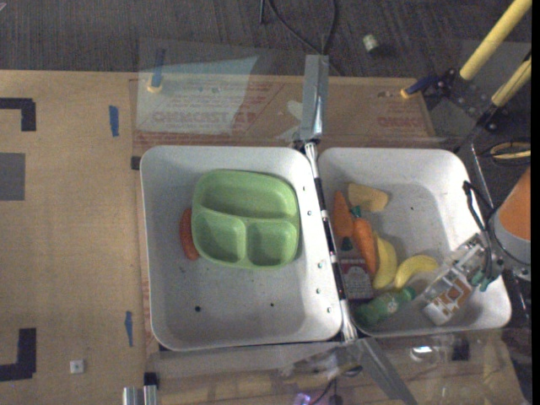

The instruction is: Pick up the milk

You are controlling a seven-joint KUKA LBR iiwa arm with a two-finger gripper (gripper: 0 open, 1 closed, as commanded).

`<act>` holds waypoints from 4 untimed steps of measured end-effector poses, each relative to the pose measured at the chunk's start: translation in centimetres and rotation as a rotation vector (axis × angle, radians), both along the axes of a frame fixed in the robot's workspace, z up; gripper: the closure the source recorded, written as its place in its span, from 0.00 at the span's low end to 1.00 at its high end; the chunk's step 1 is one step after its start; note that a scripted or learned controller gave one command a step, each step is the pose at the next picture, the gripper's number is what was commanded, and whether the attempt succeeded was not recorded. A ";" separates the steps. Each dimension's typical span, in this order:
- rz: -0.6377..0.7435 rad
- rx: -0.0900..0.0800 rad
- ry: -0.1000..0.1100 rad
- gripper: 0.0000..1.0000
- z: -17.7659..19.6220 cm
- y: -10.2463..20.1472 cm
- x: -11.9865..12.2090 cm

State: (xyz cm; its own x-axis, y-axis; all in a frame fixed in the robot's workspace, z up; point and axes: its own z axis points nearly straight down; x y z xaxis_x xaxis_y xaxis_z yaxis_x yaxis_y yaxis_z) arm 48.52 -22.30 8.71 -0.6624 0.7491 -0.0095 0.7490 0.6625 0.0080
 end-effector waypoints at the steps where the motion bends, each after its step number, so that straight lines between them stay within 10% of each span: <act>1: -0.002 -0.004 -0.009 1.00 0.9 -0.3 0.3; 2: -0.349 0.002 0.005 1.00 0.1 -0.3 3.4; 3: -0.133 0.002 0.011 1.00 10.4 1.3 0.3; 4: -0.134 0.002 0.011 0.00 10.4 1.3 0.3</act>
State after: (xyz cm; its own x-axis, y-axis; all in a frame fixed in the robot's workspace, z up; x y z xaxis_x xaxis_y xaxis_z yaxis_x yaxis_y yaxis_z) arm 48.78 -21.00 19.07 -0.5568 0.8307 -0.0009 0.8307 0.5568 0.0003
